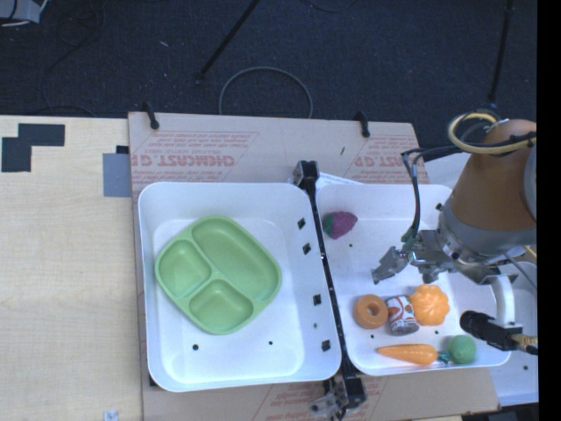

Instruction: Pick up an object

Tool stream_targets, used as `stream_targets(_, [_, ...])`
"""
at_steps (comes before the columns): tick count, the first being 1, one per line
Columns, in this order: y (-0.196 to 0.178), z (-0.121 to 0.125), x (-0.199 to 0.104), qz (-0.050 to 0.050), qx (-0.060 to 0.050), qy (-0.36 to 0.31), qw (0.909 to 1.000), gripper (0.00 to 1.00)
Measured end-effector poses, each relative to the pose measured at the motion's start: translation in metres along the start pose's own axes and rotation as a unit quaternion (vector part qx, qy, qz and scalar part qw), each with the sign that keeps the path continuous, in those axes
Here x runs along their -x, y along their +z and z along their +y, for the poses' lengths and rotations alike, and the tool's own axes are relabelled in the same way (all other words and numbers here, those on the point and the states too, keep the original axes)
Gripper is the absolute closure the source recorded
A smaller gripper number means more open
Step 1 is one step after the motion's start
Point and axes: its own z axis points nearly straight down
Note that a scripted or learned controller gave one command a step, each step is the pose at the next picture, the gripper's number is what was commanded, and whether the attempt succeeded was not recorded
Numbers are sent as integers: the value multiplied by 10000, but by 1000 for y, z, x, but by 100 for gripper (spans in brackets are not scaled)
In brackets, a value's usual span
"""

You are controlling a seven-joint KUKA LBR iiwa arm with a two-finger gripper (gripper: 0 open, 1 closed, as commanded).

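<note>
Objects for the pick all sit in the right bin (351, 340): purple/green toy veg (340, 224) near the back-left corner, and along the front a donut (371, 310), a small can (402, 314) touching it, an orange pumpkin-like piece (429, 304) just beside the can, a carrot (408, 353) lying flat w/ a green ball (461, 349) at its right end. Gripper (392, 265) hangs over the bin's middle, above & left of the donut, nothing between its fingers; fingers look spread apart, angled down-left. Left bin (158, 209) carries a green 3-compartment tray (218, 273), tilted diagonally. Both bins rest on a cardboard sheet (219, 147) w/ red print, on a pale wood bench (61, 279) w/ black and grey patches at its left. Behind the bench: dark carpet (351, 42), cables incl. a looped one (266, 82).
</note>
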Motion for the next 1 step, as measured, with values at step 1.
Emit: stream_targets(1, [47, 3, -6, 6, -20, -5, 10000, 0])
